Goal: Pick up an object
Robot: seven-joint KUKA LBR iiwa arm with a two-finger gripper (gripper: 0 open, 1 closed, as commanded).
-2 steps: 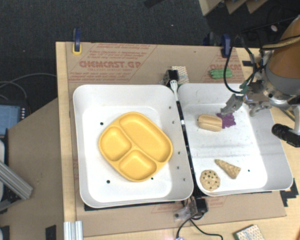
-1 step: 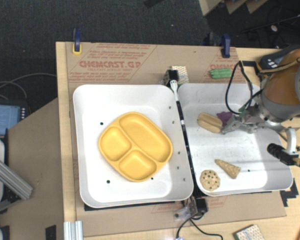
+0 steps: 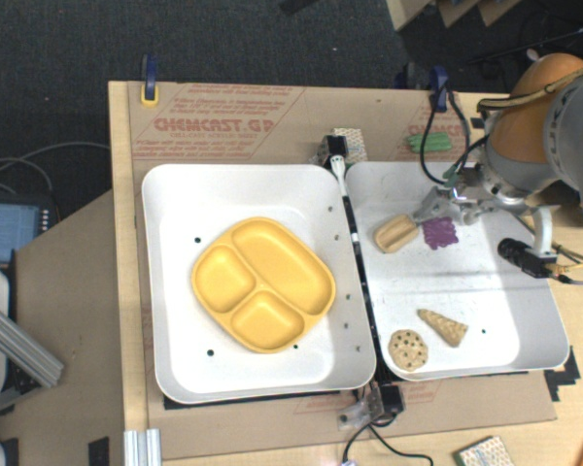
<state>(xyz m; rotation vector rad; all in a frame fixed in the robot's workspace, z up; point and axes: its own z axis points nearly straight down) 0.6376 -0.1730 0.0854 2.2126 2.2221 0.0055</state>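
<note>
End effector (image 3: 454, 200) low over R bin (image 3: 525, 343), upper part; grip state can't tell. Purple obj (image 3: 439, 233) just below it, touching or not unclear; tan block (image 3: 395, 233) beside to L. Cookie (image 3: 407, 349), wedge (image 3: 443, 326) well apart, near front

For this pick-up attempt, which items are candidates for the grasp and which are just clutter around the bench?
Candidates, right bin: purple piece and tan block near the gripper; cookie; wedge.

In the left bin: yellow divided plate.

Lying about: blue clamps; green cable.
</note>
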